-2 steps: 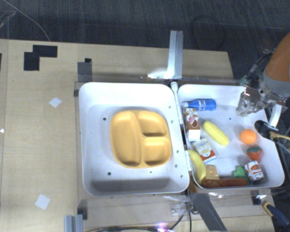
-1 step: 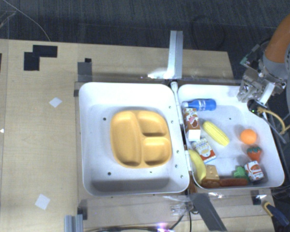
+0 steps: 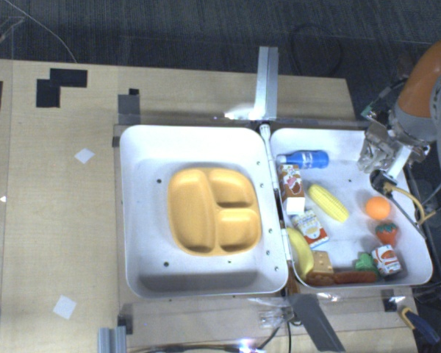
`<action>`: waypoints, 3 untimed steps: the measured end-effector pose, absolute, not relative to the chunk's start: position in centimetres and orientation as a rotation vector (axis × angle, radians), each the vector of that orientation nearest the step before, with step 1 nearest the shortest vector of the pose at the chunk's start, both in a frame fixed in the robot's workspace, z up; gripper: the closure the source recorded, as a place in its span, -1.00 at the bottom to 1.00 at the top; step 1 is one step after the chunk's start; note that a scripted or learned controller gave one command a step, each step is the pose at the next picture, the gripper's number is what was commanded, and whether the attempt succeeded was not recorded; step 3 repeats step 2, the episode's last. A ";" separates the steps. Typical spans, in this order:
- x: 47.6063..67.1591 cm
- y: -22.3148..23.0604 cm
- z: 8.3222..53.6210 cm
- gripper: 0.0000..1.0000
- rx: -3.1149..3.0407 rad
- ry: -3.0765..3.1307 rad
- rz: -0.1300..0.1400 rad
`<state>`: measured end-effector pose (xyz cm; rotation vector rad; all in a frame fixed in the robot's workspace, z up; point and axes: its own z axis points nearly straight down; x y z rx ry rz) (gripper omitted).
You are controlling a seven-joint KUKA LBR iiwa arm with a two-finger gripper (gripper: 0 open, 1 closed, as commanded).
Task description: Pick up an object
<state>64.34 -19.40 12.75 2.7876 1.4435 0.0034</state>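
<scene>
- Gripper (image 3: 383,159) — above the right bin's (image 3: 345,171) far right corner; finger state cannot be told.
- Orange ball (image 3: 378,209), corn cob (image 3: 329,202), blue bottle (image 3: 306,159) — lying in that bin.
- Yellow tray (image 3: 213,210) — left bin (image 3: 143,197).

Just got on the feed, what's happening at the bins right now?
The arm reaches in from the right with its gripper over the top right corner of the right bin, and nothing shows between its fingers. That bin holds toy food: a blue bottle, corn, an orange, a banana and more. The left bin holds a yellow divided tray. Nothing looks picked yet.
</scene>
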 end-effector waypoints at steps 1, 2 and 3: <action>63.7 -15.4 10.6 1.00 2.955 1.067 0.006; 65.3 -13.9 21.5 1.00 3.096 0.523 0.014; 65.3 -13.9 21.5 1.00 3.096 0.523 0.014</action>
